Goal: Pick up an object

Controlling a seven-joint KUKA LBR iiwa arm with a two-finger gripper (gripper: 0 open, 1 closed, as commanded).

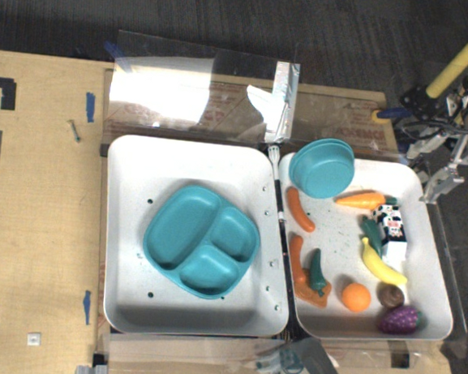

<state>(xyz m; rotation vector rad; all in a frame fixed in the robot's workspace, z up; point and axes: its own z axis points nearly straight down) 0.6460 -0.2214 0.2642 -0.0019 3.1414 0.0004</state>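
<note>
Camera view: gripper (449, 178) sits off the right bin (439, 265), beyond its far right corner; finger state cannot be told. Nearest candidate, carrot (361, 200), lies inboard toward the left bin (126, 213), long axis running along the far edge.

Matt teal plastic divided plate (202, 240) in smooth white plastic bin (129, 173); glossy plastic banana (382, 264); bare wooden bench (31, 229)

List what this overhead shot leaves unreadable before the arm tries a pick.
- Gripper: blurred among cables at the camera view's right edge; its state is unclear.
- Milk carton: print too small to read.
- Brown item: too small to identify, wedged between banana and grapes.
</note>
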